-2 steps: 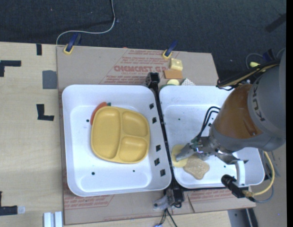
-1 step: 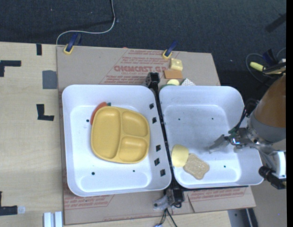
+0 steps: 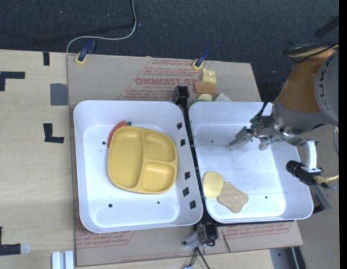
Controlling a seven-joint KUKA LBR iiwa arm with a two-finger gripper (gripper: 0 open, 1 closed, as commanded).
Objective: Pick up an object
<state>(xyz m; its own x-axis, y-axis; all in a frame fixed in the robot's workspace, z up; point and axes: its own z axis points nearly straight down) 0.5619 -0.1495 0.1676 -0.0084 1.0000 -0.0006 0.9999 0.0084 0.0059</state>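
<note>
I see the grey two-finger claw [image 3: 253, 140] hanging over the upper part of the right shallow white bin [image 3: 274, 209], its fingers spread apart with nothing between them — no contact with any object. The objects sit well apart from it, near that bin's lower left: a pale yellow rounded piece [image 3: 212, 183] touching a tan bread-like slice [image 3: 233, 197]. The left white bin [image 3: 84, 167] holds a yellow compartment tray [image 3: 142, 159] — something red [image 3: 118, 127] peeks from under its upper left edge.

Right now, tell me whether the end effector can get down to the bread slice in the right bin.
Probably yes. The end effector hangs over the same bin as the bread slice, with bare bin floor between them. A yellow piece touches the bread's left side.
</note>
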